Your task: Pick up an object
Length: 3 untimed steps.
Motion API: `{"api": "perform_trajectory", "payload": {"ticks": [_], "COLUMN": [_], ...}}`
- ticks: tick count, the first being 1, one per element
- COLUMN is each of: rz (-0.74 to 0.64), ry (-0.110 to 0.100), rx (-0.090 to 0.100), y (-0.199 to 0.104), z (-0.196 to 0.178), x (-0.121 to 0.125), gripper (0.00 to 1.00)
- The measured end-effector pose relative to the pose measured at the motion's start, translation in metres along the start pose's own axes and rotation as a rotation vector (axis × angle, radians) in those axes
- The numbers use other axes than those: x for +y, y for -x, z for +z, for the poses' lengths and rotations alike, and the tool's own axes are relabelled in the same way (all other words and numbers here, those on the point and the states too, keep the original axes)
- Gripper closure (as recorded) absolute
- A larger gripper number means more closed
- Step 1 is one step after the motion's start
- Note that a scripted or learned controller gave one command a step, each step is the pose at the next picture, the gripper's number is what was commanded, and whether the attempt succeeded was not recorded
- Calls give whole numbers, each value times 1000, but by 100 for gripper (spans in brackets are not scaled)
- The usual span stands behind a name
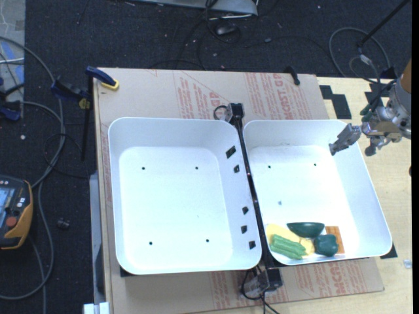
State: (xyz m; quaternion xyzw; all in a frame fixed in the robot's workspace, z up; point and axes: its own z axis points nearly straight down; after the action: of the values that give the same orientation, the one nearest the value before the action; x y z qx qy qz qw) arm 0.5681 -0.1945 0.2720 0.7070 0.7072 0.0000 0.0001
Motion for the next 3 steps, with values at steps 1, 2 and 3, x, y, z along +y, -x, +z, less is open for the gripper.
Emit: {"api": "perform_trajectory", "payload": {"ticks": [1, 2, 3], "rz": [-1, -3, -2], "ry": [1, 12, 12], "rx": [0, -1, 0], "y": [0, -49, -84], "z": [-10, -166, -272], "x": [0, -10, -62], "gripper": [100, 100, 100]}}
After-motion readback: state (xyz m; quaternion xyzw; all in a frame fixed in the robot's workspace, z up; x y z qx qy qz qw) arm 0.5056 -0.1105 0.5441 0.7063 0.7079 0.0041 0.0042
